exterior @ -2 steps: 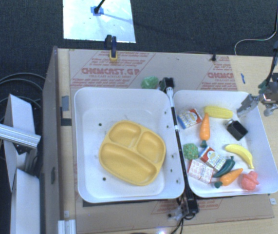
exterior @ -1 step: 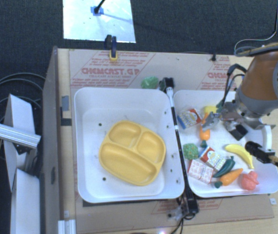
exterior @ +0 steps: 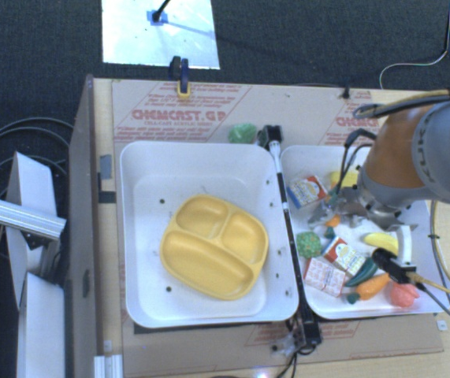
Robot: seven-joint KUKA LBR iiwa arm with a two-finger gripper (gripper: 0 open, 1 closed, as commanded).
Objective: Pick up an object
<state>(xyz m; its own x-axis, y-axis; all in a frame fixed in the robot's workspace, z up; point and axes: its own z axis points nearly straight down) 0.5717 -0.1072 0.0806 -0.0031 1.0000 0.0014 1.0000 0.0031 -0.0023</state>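
At the near edge of the right bin (exterior: 319,309) lies a group of small objects. A pink round object (exterior: 403,294) sits in the near right corner, and just beside it, to the left, lies an orange carrot (exterior: 370,287) with a dark green object (exterior: 364,271) touching its far side. Further left, a flat packet with red and white pattern (exterior: 324,276) rests against the near wall, and a second small red and white box (exterior: 343,253) lies just behind it. A green broccoli-like piece (exterior: 309,244) sits close to the divider between the two bins. A yellow banana (exterior: 382,242) lies to the right, partly under the arm (exterior: 422,152).

The gripper (exterior: 336,211) is low over the middle of the right bin, coming in from the right under the orange band. It is among the objects, near a small orange piece (exterior: 332,221), with the broccoli-like piece and the red and white box just in front of it. Whether it is open or closed, or grips something, cannot be told, because the wrist hides it.

Behind the gripper lies a white packet with red print (exterior: 306,189), and a yellow object (exterior: 346,179) near the far wall.

In the left bin (exterior: 142,211) a yellow compartment tray (exterior: 213,245) lies flat. Beyond the bins, a green object (exterior: 243,134) rests on the cardboard (exterior: 209,105).
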